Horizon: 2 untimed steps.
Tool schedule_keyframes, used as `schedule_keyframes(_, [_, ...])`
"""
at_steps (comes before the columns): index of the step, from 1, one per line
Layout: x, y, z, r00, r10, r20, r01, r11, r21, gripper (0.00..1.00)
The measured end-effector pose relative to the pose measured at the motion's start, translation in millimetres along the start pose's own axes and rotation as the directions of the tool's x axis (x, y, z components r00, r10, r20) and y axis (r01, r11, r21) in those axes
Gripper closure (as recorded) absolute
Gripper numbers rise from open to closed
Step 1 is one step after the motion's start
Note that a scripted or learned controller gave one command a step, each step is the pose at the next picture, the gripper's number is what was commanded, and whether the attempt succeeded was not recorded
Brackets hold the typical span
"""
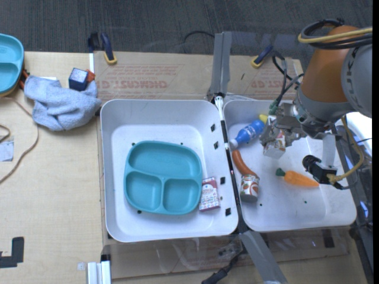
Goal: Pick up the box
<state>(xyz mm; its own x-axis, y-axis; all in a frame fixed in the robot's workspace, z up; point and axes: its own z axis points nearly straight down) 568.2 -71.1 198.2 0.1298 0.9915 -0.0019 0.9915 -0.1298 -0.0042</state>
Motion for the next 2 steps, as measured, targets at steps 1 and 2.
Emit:
schedule_keyframes(1, [-32,25,96,0.983,-0.185,-0.001,0.185,0.983,-0.004,1.0])
schedule_keyframes(2, [45,22,7,0.998,-0.058,0.0,0.058,0.998,-0.002,1.0])
